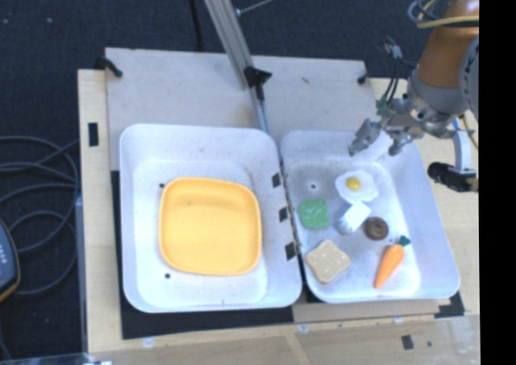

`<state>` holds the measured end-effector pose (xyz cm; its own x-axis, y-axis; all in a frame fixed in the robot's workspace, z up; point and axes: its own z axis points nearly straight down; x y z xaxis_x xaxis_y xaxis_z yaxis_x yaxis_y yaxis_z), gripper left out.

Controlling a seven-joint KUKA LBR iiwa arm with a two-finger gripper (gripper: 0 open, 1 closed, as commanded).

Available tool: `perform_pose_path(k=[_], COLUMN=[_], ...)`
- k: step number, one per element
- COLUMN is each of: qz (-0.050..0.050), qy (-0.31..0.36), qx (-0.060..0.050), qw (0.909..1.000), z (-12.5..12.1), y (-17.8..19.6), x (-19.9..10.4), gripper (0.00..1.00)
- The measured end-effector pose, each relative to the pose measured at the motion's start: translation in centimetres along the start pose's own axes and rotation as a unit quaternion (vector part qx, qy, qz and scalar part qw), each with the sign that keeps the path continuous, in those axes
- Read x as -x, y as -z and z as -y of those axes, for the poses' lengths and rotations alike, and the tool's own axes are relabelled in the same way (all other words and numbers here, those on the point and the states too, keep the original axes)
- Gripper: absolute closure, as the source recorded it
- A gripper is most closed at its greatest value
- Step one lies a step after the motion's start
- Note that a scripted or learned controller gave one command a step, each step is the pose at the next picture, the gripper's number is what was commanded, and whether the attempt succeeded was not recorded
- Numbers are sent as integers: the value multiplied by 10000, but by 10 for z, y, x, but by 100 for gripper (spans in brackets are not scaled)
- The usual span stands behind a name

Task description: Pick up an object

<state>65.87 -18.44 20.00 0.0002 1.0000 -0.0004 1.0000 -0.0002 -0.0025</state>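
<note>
A pale wooden counter (97, 218), seen from above at a slant, stands on a dark carpeted floor (48, 9), with black cables (32, 170) looped on the floor at the left. A flat grey board (185, 85) lies toward the back of the counter, and a slim metal pole (226, 17) rises from it near the middle. Two shallow white bins sit side by side, touching along their inner edges. The left bin (145, 146) holds a square yellow plate (210, 225). The right bin (427, 218) holds six small things: a toy fried egg (355, 185) near the back, a green block (314, 213) beside the inner wall, a small white cup (351, 217) tipped on its side in the middle, a brown round piece (376, 229) just beside it, a slice of toast (327, 260) near the front, and a carrot (389, 265) toward the front right. The grey and orange arm (442, 57) reaches in from the right, and its gripper (379, 143) hangs above the bin's back edge with fingers (360, 139) spread apart, gripping nothing, apart from the egg below it.
</note>
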Motion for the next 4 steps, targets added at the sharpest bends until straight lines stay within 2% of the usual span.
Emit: perform_pose_path(k=[2,3,4], qz=[0,6,3], qy=[-1,1,0], qx=[-4,24,38], qw=[10000,10000,10000], z=[4,2,1], y=[-95,-82,-33], x=[-4,-3,7], gripper=[0,100,100])
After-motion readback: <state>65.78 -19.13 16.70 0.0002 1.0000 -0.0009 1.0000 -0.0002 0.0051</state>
